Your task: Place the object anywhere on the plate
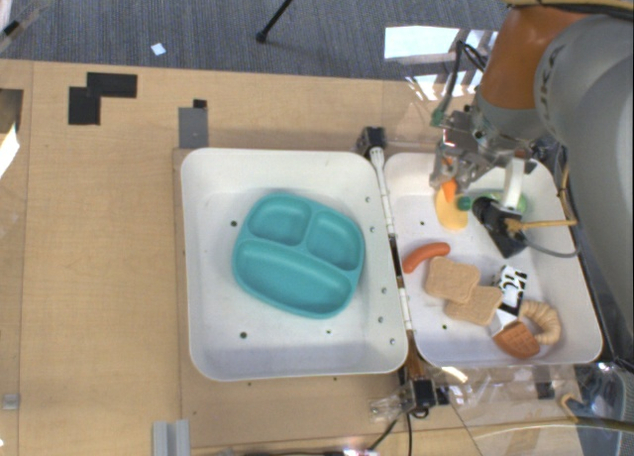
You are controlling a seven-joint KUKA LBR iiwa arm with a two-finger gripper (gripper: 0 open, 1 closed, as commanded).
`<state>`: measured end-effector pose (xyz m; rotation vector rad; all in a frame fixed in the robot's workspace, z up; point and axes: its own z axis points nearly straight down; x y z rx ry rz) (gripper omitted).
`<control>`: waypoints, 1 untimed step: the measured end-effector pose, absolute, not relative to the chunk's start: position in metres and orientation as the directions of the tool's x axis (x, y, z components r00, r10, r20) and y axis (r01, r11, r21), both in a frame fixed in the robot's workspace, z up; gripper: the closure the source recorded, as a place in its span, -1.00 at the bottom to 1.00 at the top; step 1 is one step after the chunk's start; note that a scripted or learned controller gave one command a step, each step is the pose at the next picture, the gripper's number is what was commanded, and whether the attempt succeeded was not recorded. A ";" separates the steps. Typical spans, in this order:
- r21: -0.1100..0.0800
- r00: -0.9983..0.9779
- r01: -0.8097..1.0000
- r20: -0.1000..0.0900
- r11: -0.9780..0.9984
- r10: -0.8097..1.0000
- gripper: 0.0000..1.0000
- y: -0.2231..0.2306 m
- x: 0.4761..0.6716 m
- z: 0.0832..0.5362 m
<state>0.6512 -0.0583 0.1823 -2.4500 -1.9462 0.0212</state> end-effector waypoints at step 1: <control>0.000 0.307 0.952 0.004 -0.307 0.952 1.00 0.016 0.627 0.185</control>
